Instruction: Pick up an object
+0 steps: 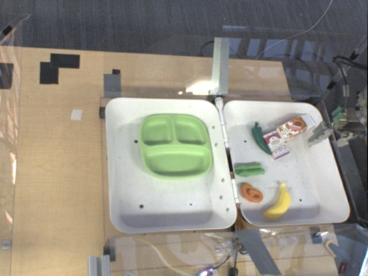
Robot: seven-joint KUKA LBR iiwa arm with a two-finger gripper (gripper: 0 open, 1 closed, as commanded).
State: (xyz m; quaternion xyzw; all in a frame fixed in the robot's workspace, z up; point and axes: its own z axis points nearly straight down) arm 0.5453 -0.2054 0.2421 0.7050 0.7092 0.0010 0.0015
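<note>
Fig. Two white bins seen from above; arm enters at the right edge. The gripper (322, 134) sits over the right bin's (322, 203) right rim, mostly cropped and blurred w/ cabling behind it; whether it is wide or narrow cannot be told, and nothing is seen held.

Candidate objs., all in the right bin. Carton (285, 135): just left of the gripper, nearest to it, lying flat at a slant. Probably light, stiff-ish card w/ flat faces; likely best taken across its short width near mid-length, since a corner grip may let it twist out. Chili (260, 138): touching or just beside the carton's far end, dark green, slim. Pod (249, 169): further left and toward the view's bottom, low and small, prob. hard to get under. Orange piece (251, 193): below the pod, flat, approx. ring-like; exact form unclear. Banana (278, 202): toward the view's bottom from the gripper, curved, looks smooth and likely plastic, so prob. slippery; take at mid-curve.

Left bin (123, 209): green tray (175, 145), well apart from the gripper.

Unclear: carton print, whether chili and carton actually touch, arm above the wrist.
</note>
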